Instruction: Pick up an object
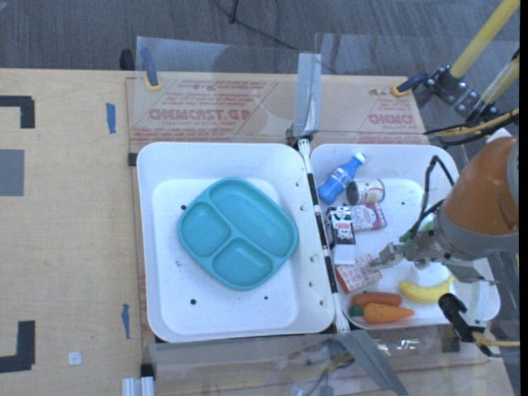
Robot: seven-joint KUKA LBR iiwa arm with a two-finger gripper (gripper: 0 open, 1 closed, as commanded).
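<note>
Two white bins sit on the bench, the left bin [157, 221] bearing a teal plate [238, 233], the right bin [412, 190] holding a bottle [338, 180], can [365, 192], carrot [386, 313] and banana [425, 289], with the gripper [389, 256] low beside the banana, its grip state indeterminable.

Arm [483, 200] in from right, orange band uppermost, wrist bent down-left. Hand [388, 258] low, pointing left; finger state unclear.
</note>
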